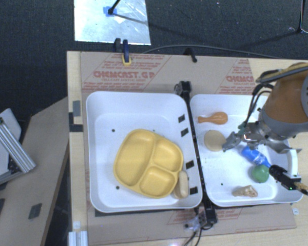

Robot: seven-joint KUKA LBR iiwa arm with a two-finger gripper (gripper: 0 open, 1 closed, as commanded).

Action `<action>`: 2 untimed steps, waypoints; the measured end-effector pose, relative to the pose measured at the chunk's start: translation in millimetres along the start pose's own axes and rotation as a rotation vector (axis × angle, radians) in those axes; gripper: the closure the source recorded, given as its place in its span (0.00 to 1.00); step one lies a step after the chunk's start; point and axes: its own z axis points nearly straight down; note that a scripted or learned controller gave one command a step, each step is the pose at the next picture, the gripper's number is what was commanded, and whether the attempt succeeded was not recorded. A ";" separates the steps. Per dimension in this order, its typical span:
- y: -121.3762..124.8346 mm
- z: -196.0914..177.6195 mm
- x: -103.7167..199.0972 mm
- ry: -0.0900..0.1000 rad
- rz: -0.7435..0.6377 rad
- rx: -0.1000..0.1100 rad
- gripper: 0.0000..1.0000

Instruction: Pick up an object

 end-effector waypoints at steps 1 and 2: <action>-0.1 52.3 0.5 0.000 0.000 0.001 0.00; 1.4 38.9 -0.2 -0.002 0.000 -0.005 1.00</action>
